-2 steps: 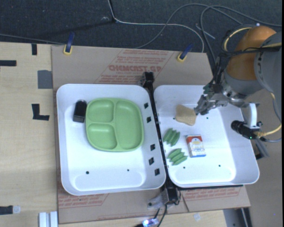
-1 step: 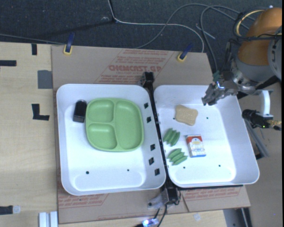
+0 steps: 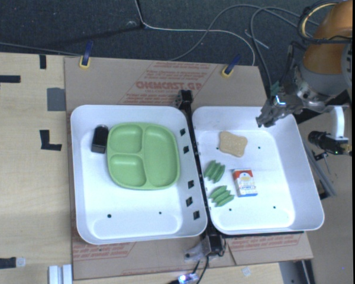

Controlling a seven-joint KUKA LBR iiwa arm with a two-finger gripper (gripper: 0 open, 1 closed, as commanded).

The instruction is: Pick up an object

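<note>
We see the end effector over the right bin's upper edge; its grip state we cannot tell. Below lie a sponge, a box upright lengthwise, and 2 pods slanting. The left bin holds a plate.

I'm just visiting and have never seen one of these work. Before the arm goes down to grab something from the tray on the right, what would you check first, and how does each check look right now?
1. Things to pick are in the right bin: ok. A tan sponge, a small red and white box and two green pea pods lie there.
2. Items lie apart from each other: ok for the sponge; the box and pods lie closer together.
3. Gripper carries nothing: ok, nothing shows between its tips.
4. Gripper is over an item: not ok, it sits at the bin's upper right rim.
5. Fingers open enough: cannot tell.
6. Left bin's green plate and black object are out of the way: ok.
</note>
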